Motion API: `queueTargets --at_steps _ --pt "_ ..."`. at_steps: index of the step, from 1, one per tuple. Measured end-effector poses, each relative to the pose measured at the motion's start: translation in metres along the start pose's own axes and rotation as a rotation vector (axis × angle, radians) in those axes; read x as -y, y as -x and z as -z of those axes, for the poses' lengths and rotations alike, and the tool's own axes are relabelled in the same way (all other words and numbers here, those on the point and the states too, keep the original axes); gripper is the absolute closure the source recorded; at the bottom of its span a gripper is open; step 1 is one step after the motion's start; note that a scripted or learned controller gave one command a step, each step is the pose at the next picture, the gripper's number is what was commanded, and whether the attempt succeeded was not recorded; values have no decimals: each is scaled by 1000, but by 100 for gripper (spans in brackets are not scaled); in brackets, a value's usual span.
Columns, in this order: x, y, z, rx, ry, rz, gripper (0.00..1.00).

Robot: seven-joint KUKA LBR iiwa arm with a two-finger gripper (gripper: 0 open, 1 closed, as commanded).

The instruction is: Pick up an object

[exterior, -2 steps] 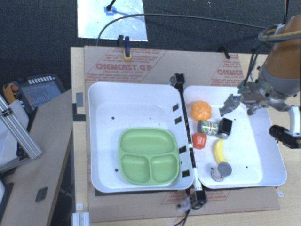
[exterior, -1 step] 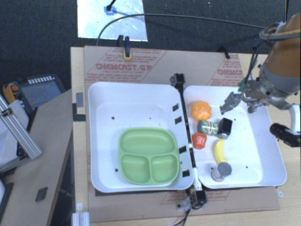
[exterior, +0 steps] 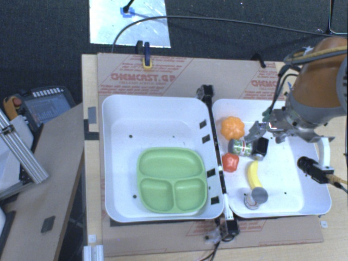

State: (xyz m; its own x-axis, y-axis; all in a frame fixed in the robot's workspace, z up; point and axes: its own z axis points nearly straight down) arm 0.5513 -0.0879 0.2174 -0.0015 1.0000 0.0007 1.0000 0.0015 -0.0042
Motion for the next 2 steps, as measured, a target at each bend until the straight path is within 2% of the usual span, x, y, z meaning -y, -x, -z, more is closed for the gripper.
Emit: queueTargets --at_steps 2 --pt "10 13 -98 2 8 -3 0"
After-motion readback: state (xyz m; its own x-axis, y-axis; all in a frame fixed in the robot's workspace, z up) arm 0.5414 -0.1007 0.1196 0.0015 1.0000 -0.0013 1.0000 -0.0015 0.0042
